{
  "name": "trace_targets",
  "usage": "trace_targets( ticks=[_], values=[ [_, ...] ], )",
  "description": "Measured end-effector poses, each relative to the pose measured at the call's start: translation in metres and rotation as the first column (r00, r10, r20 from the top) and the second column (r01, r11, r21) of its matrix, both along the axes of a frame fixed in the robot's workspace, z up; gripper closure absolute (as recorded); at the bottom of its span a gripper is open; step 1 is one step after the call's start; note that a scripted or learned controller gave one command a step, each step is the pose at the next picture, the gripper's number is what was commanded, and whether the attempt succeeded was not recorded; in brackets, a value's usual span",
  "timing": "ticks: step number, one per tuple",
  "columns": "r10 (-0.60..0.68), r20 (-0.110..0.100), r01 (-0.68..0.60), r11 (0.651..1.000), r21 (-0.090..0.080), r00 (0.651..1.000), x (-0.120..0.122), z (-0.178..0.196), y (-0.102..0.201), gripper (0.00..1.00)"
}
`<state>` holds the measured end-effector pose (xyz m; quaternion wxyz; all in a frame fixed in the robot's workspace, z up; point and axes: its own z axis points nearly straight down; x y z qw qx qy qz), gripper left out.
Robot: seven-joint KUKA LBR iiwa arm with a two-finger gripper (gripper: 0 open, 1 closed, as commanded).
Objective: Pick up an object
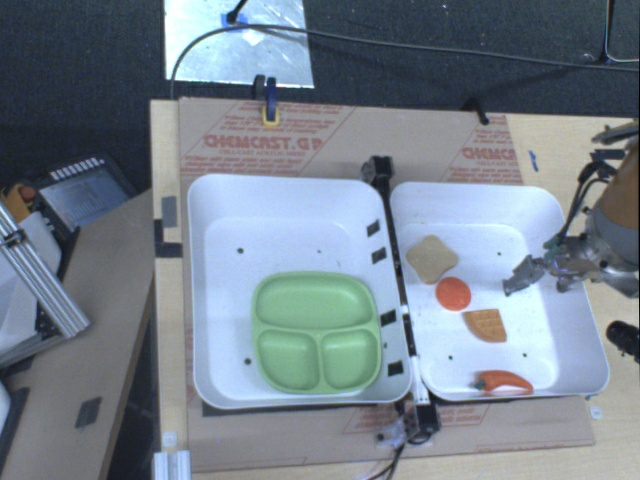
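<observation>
The right bin (540, 204) holds a tan bread-shaped piece (432, 258), a round orange-red ball (453, 294), an orange wedge (486, 325) and a carrot-like piece (503, 382) near the front wall. My gripper (540, 280) hangs over the right side of this bin, to the right of the ball and above the wedge. It is open, with nothing between its fingers. It touches none of the objects.
A green three-compartment plate (312, 308) lies in the left bin (230, 218). A black-clipped divider (392, 288) runs where the bins meet. Cardboard lies under both bins. Cables cross the dark floor at the back, and a grey table stands at the left.
</observation>
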<state>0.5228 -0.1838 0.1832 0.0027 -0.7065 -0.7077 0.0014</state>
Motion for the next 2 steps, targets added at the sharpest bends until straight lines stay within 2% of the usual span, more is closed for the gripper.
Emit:
trace_targets(
  ticks=[1,2],
  values=[
    [0.002,0.007,-0.002,1.000,-0.002,1.000,0.002,0.003,0.000,0.00],
    [0.000,0.002,0.000,1.000,0.000,1.000,-0.003,-0.059,0.002,0.00]
  ],
)
